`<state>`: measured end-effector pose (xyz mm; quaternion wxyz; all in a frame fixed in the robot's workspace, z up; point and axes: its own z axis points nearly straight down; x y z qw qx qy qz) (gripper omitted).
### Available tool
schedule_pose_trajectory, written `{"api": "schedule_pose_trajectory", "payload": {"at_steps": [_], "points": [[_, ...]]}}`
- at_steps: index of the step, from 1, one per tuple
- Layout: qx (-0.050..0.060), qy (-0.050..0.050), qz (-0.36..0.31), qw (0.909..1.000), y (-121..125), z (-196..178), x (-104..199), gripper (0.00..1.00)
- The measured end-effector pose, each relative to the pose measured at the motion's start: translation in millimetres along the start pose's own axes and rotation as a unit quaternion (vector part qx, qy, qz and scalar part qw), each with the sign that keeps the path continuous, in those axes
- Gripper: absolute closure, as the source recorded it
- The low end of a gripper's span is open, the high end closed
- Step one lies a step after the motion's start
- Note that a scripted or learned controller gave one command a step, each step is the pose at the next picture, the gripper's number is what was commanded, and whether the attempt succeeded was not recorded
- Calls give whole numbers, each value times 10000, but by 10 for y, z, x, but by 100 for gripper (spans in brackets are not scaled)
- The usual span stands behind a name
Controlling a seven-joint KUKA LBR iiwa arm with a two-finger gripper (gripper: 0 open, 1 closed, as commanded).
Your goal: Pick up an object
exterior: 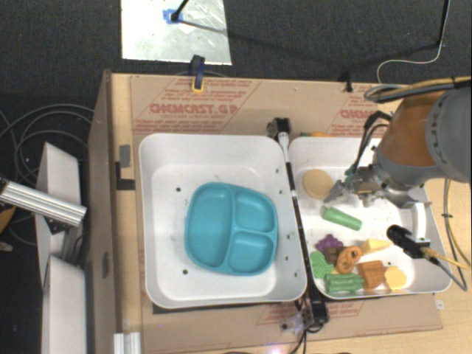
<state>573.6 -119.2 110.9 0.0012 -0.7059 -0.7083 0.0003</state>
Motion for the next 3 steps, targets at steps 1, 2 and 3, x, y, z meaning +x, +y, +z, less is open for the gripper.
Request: {"api": "schedule_pose_trajectory", "payload": {"at_steps": [1, 2, 3], "points": [[-2, -1, 10, 10000, -195, 275, 48, 0], [-65, -12, -28, 10000, 698, 246, 195, 0], [-38, -12, -22, 10000, 663, 149, 178, 100]]}}
